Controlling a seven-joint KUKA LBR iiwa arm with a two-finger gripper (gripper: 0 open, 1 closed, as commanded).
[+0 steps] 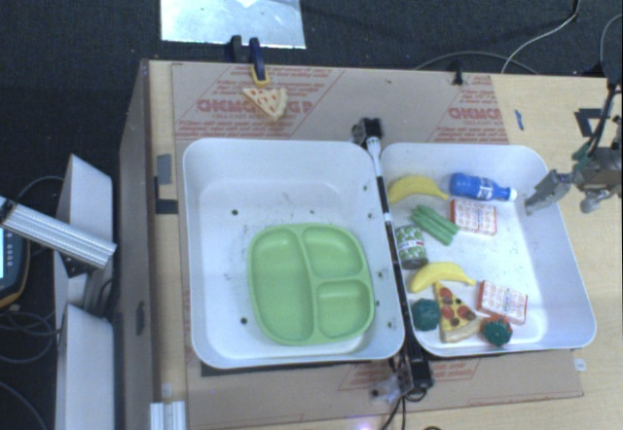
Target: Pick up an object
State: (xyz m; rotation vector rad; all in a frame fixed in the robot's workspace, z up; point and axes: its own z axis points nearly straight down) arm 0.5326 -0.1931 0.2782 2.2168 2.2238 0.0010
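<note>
- My gripper (547, 191) hangs at the 3 o'clock edge of the view, over the upper right rim of the right bin (574, 306); whether it is spread or closed I cannot tell, and nothing visibly sits in it.
- The right bin carries every candidate object: a blue bottle (481, 188) at its 1 o'clock, a banana (417, 189) at 11 o'clock, a green bundle (433, 223) and a small can (410, 247) toward 9 o'clock.
- Lower in the same bin: a second banana (441, 273), a pizza slice (454, 310) at 6 o'clock, two red-and-white cards (473, 218) (502, 302), and dark green pieces (425, 313) (496, 330) along the bottom edge.
- The left bin (209, 253) holds a green divided plate (311, 282) at its 5 o'clock.
- Progress, as I judge it: no object is lifted; selection, descent, closing and raising all remain. The blue bottle lies nearest my gripper.
</note>
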